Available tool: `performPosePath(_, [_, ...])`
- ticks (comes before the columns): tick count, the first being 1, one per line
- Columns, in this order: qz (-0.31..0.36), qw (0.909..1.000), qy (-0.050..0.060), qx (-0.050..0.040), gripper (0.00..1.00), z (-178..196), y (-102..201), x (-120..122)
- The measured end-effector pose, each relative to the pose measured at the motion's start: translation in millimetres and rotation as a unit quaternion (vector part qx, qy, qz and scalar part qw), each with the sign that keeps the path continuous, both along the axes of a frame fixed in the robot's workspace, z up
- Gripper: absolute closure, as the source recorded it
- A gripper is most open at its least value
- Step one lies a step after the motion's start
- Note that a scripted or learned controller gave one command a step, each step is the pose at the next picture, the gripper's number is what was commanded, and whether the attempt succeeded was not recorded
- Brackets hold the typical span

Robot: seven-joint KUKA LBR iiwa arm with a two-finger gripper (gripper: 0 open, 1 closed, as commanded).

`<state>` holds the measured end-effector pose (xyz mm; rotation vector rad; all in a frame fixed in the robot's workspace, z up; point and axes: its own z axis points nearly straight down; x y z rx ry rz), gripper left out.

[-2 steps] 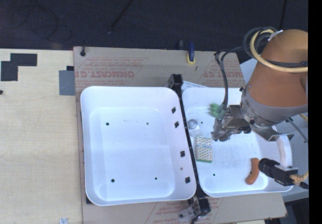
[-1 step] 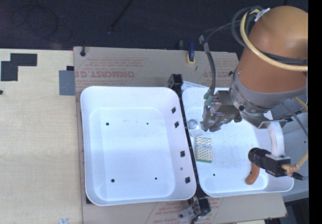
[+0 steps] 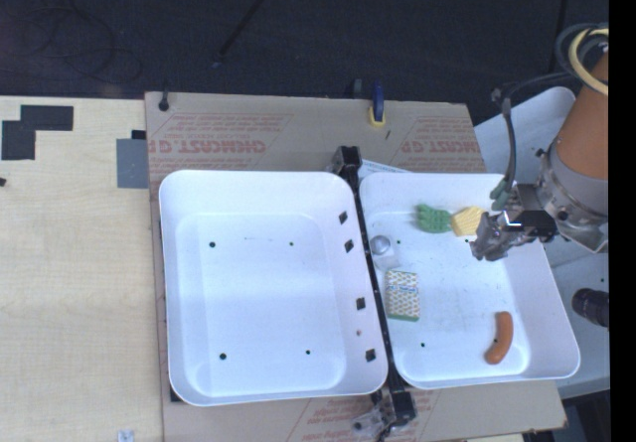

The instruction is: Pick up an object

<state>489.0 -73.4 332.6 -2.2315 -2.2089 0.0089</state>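
The right bin [image 3: 556, 331] serves as the landmark, and all the loose objects lie inside it. A small yellow block [image 3: 466, 221] sits near the bin's far edge, touching or just beside the gripper [image 3: 489, 247], which hangs immediately to the block's right and slightly nearer the camera. Whether the gripper is spread or closed cannot be told, since its dark tip is too small and blurred, and nothing can be seen clamped in it. A green fuzzy object [image 3: 432, 219] lies against the yellow block's left side, also near the bin's far edge. A small shiny round metal piece [image 3: 380, 245] rests close to the bin's left wall, and just nearer the camera from it lies a flat packet with a green-and-white check pattern [image 3: 401, 294], still on the bin's left side. An orange sausage-shaped object [image 3: 500, 338] lies near the bin's near right corner, well apart from the gripper. The arm [image 3: 586, 147] reaches over the bin's right rim. The left bin [image 3: 184, 261] adjoins the right bin's left wall, both resting on a cardboard sheet [image 3: 278, 137].
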Motion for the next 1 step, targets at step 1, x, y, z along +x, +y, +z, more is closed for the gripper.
performPosePath(1, [0.005,1.0,0.001,0.0017,1.0,-26.9,11.0,-6.0])
